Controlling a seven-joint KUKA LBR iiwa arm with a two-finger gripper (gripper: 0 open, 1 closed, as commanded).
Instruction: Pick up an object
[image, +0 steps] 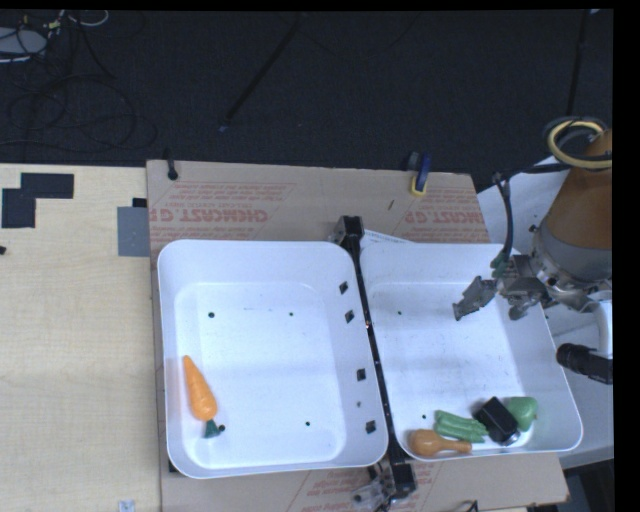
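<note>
One orange plastic carrot with a dark green stem (199, 392) is seen lying in the left shallow white bin (260, 262), near its left wall, its long axis running almost front to back and the stem end pointed toward the near edge. In the right shallow white bin (440, 270), four things are clustered at the near right corner: a green pea pod (458, 425), a black block (496, 419), a green leafy piece (522, 408) and an orange pear-shaped gourd (436, 443). The grey two-finger gripper (497, 293) is held above the right bin's far right part, well apart from the cluster; nothing is seen between its fingers, and how far they are spread cannot be told.
</note>
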